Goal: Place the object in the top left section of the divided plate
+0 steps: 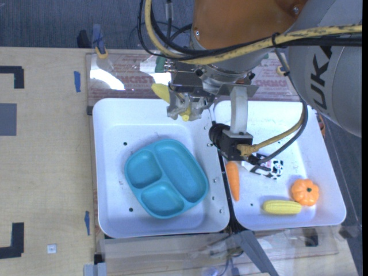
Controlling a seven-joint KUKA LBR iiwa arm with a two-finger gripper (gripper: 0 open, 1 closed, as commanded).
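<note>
claw [185, 109] over left bin | yellow object [160, 91] apparently gripped, partly hidden

So the divided plate [167, 178] is a solid bright teal-blue, no pattern at all. Both bins [109, 154] are plain glossy white. In the right one there's an orange carrot [233, 180], a yellow corn cob [282, 207], an orange pumpkin [305, 192] with a little green stem, and a small white thing with black spots [275, 167], kinda cow-print. The claw [185, 108] is silvery grey metal with something yellow [185, 117] showing at its tips. The arm [253, 16] has a shiny orange band, grey body, yellow and black cables. The counter [46, 154] is pale wood grain with blue tape bits and black marks.
</note>
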